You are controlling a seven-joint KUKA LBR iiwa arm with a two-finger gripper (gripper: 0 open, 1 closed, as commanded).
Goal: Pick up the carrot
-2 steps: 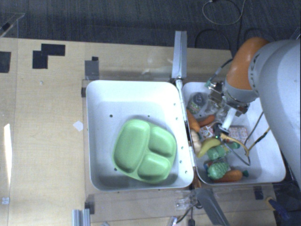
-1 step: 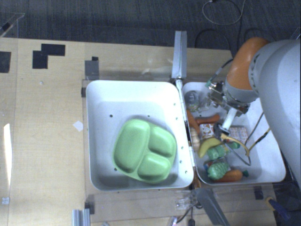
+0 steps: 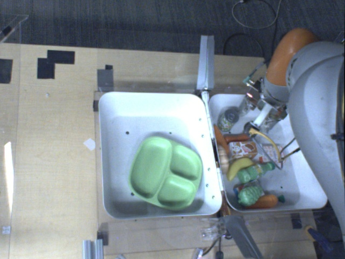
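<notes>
1. One carrot [image 3: 268, 201] lies in the right bin [image 3: 303, 194], close to its near wall. Its orange body points right and a leafy green tuft sits at its left end.
2. Just beyond it, on the far side, a green bottle [image 3: 253, 172] and a yellow banana [image 3: 237, 168] lie together, the banana on the left.
3. Farther still lies a printed packet [image 3: 242, 150]. A long orange-red piece [image 3: 219, 138] runs along the bin's left wall.
4. A round can [image 3: 229, 117] sits in the far left corner of that bin.
5. The gripper [image 3: 254, 117] hangs over the far part of the right bin, just right of the can and well apart from the carrot. Whether it is open or closed, or has hold of anything, cannot be told from this view.
6. The left bin [image 3: 116, 144] holds a green divided plate [image 3: 166, 171], towards its near right side.
</notes>
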